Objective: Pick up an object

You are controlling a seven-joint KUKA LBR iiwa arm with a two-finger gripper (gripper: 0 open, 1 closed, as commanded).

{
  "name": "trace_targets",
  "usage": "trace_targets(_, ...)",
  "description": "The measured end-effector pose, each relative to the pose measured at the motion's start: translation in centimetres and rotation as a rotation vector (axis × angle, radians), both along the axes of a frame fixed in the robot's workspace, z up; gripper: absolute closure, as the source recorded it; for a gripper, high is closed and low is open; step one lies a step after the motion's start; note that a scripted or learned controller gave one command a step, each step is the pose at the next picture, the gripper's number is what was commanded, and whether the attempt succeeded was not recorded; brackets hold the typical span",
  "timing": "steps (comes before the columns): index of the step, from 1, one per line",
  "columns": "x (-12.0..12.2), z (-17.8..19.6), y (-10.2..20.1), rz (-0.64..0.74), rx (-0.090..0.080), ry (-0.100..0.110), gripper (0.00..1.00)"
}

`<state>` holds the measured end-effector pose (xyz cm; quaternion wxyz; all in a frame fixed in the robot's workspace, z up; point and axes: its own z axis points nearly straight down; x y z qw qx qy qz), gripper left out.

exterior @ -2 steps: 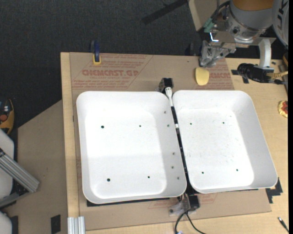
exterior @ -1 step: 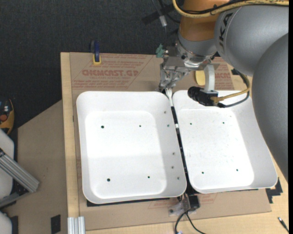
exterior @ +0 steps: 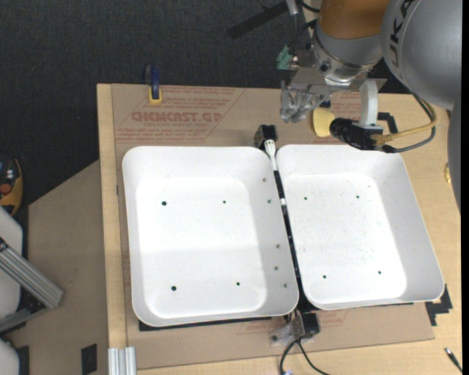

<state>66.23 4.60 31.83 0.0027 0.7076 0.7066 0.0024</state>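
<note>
Grey and bulky, the arm [exterior: 418, 44] comes in from the upper right, with its orange band [exterior: 352, 18] above the wrist. The gripper [exterior: 297, 106] points down over the brown board [exterior: 190, 117], just past the far rim of the right bin [exterior: 352, 227] near its left corner. Whether the gripper is open or closed cannot be told; the metal parts blur together there.

A pale yellow rounded object [exterior: 320, 121] sits just right of the gripper, beyond the bin's far edge. Whether it touches the gripper or lies on the board cannot be told. A black cable [exterior: 359, 135] loops beside it.

Both bins are shallow, smooth white plastic with rounded corners and small dark dots on their floors. The left bin [exterior: 194, 234] and the right one meet along a dark seam, with a black clip [exterior: 265, 135] at its far end. The right bin's floor looks faintly speckled.

The board carries red lettering, and a blue-and-yellow clamp [exterior: 153, 84] grips its far edge. Open board lies behind the bins, and dark textured floor [exterior: 73, 44] surrounds it.
</note>
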Motion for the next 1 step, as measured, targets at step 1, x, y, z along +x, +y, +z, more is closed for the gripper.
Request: trace_targets(1,-0.62,1.36,-1.36,0.001,0.000,0.003,1.00)
